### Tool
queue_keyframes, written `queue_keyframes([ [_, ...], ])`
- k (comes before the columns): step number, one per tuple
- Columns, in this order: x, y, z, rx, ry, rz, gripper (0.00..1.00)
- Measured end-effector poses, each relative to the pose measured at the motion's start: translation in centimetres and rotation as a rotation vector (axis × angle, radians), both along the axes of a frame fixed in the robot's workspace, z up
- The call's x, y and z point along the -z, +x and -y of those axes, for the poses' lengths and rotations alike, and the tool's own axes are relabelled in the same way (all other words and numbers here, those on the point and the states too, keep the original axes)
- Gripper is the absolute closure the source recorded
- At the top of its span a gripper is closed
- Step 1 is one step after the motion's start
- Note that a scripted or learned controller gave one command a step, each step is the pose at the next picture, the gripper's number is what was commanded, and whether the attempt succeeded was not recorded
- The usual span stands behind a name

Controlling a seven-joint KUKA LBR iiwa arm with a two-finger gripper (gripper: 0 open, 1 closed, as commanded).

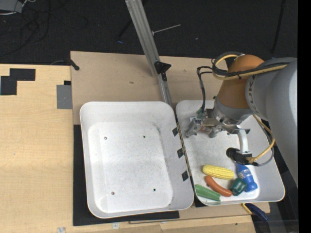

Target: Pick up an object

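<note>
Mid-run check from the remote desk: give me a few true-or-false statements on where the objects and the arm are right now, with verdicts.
1. The yellow corn cob lies in the right bin. True.
2. The toys are spread over the left bin. False: they are clustered in the right bin's near corner.
3. The orange carrot-like piece lies just nearer the camera than the corn cob. True.
4. The gripper is over the left bin. False: it is over the far part of the right bin.
5. The blue object sits at the right bin's far end. False: it sits among the toys near the front.
</note>
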State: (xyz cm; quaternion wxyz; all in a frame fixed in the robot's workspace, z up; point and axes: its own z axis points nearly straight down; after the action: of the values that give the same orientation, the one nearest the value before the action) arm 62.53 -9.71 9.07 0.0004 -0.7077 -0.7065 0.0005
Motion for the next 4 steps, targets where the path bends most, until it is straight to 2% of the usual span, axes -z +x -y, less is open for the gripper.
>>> queue_keyframes([
  [1, -1.0, -0.1, 0.2, 0.007, 0.001, -0.002, 1.0],
  [3, -11.2, -0.7, -0.1, 0.0, 0.0, 0.003, 1.0],
  [4, -11.0, -1.9, -5.6, -0.005, 0.003, -0.003, 1.0],
])
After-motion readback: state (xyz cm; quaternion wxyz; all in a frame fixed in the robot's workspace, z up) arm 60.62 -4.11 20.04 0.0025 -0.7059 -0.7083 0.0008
